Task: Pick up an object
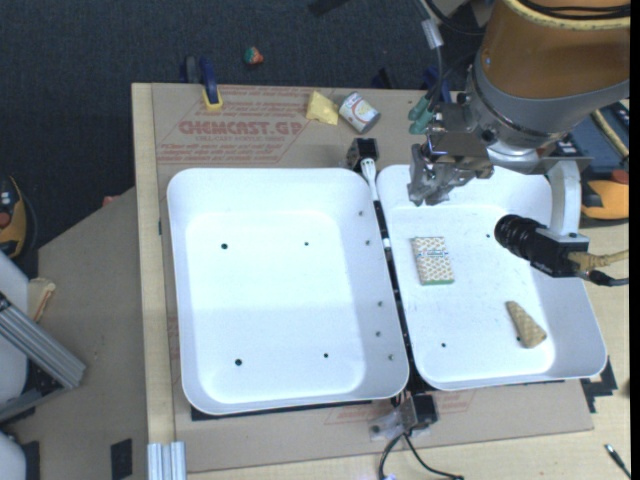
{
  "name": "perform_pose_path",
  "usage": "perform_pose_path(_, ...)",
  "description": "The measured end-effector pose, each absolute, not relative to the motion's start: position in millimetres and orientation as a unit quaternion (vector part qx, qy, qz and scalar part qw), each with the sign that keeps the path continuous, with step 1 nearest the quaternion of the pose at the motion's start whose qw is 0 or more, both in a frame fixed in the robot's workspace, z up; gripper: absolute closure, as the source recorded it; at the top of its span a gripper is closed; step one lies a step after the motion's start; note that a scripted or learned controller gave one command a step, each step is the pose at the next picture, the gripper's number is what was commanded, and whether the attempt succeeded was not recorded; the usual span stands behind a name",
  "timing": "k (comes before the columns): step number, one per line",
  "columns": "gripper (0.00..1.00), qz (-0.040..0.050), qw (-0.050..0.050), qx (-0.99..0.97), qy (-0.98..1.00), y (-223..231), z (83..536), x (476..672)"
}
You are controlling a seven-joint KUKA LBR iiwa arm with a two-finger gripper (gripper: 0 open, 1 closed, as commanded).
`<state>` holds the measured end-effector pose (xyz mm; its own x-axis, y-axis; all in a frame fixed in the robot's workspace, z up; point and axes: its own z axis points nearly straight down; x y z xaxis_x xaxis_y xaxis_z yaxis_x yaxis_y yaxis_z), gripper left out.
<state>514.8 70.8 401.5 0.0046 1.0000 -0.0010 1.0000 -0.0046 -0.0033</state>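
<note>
A small patterned rectangular packet (432, 260) lies flat in the right bin (470, 363), near its left wall. A tan cone-shaped piece (525, 324) rests toward the bin's front right. My gripper (430, 190) hangs over the back left part of the right bin, above and behind the packet, with nothing seen between its fingers. The grey arm with its orange band comes in from the upper right.
The left bin (280, 383) sits beside the right one, joined by a black strip. A black cylindrical part (535, 245) on a bracket overhangs the right bin. A yellow scrap (322, 109) and a small white box (359, 113) lie on the board behind the bins.
</note>
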Motion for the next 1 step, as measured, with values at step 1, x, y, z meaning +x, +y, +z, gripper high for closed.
perform_pose_path(1,1.0,-0.0042,-0.002,-0.705,-0.709,115.2,471.5,490.7)
